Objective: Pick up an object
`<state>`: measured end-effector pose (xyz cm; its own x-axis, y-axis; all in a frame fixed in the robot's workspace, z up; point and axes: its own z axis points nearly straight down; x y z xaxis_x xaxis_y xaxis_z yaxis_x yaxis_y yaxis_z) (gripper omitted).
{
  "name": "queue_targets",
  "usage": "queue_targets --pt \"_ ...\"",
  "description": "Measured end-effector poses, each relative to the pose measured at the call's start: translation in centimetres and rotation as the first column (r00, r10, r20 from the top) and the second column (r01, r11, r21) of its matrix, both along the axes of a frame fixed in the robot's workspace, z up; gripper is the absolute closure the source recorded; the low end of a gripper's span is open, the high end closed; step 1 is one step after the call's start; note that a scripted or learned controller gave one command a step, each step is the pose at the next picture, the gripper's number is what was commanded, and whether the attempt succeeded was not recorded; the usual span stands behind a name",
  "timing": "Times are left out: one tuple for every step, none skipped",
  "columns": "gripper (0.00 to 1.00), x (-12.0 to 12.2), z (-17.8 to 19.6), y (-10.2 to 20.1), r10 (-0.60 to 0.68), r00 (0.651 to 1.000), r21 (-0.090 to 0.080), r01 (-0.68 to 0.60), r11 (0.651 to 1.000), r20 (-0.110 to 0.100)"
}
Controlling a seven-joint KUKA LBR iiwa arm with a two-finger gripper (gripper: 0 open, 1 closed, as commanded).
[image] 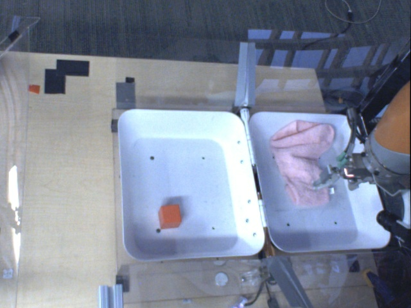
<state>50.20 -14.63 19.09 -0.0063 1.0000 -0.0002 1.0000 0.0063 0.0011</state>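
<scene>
block [170, 216] lay near left bin [135, 172] front edge, open floor around it | cloth [302, 159] bunched mid right bin [308, 236], front strip bare | claw [327, 179] at cloth's right edge, touching it; clenched or released: unclear | worktop [64, 172] beyond

- Left bin [138, 172]: broad bare floor, with an orange block [170, 216] standing alone near the front.
- Right bin [366, 226]: crumpled pink cloth [302, 162] fills the middle; bare floor along the front.
</scene>
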Motion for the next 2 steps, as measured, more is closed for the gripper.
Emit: queue_targets --pt "0.00 4.2 -9.6 0.2 0.078 0.997 -0.001 -0.078 0.997 0.007" --pt "0.00 9.7 -10.1 -5.9 -0.063 0.998 -0.001 0.063 0.998 0.013"
